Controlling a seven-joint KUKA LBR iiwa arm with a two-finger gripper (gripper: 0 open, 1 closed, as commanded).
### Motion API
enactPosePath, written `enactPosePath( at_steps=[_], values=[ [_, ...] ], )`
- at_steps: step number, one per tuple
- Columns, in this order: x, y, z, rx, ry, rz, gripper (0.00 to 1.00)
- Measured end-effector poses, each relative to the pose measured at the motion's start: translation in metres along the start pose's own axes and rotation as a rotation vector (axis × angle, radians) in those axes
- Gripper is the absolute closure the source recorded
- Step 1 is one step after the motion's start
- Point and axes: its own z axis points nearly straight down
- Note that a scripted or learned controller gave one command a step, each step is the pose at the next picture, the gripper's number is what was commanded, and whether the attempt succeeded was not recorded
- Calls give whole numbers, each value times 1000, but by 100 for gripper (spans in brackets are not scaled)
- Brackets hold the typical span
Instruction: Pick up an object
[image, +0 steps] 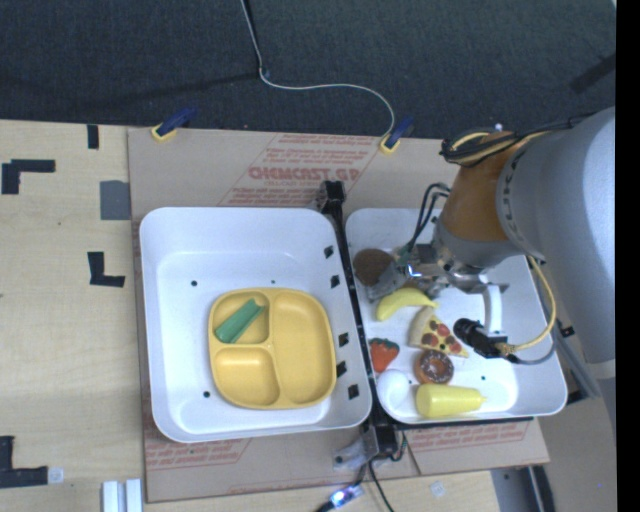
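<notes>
Yellow corn (449, 401) lies lengthwise along right bin's (540, 400) front wall.

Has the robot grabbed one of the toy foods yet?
Not yet, as far as the view shows. The gripper is down in the right bin, just above the banana, beside the brown piece. Every toy lies on the bin floor. Left to do: grip one and lift it.
</notes>
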Motion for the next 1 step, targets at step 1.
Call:
enactPosePath(
  at_steps=[1],
  values=[
    [0,1,-13,-2,0,-1,100]
  ],
)
